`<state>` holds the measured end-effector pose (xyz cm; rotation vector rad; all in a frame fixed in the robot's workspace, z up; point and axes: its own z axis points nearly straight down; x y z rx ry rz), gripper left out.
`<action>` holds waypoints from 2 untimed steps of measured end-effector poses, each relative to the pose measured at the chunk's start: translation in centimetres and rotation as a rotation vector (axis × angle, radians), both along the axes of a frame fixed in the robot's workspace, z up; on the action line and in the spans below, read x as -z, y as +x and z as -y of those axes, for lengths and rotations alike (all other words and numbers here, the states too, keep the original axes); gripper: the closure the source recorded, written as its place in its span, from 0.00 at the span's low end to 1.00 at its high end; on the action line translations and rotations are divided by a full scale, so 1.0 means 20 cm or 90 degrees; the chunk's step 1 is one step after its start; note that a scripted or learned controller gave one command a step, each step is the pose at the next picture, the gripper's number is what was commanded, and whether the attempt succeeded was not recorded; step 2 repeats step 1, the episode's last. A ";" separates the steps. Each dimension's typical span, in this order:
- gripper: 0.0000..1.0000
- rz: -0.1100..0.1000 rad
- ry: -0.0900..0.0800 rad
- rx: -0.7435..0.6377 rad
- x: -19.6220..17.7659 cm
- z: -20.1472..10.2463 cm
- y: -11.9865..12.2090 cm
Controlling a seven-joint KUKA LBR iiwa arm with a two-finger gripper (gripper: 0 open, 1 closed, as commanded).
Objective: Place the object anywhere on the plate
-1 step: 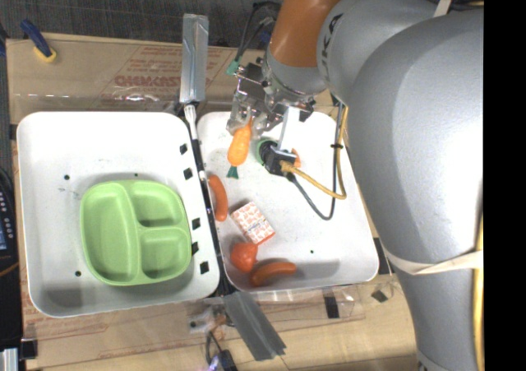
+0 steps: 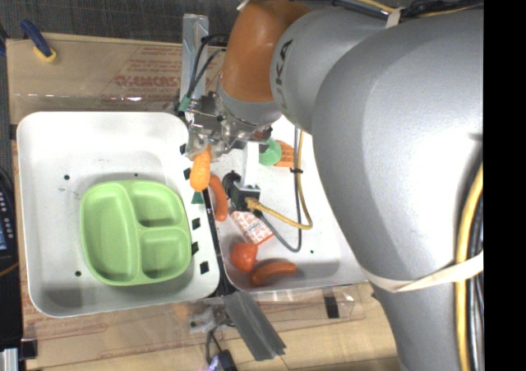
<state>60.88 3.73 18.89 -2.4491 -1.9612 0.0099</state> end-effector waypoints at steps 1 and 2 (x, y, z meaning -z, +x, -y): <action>0.00 0.000 0.000 0.001 0.00 0.00 0.00; 0.00 0.000 0.000 0.001 0.00 0.00 0.00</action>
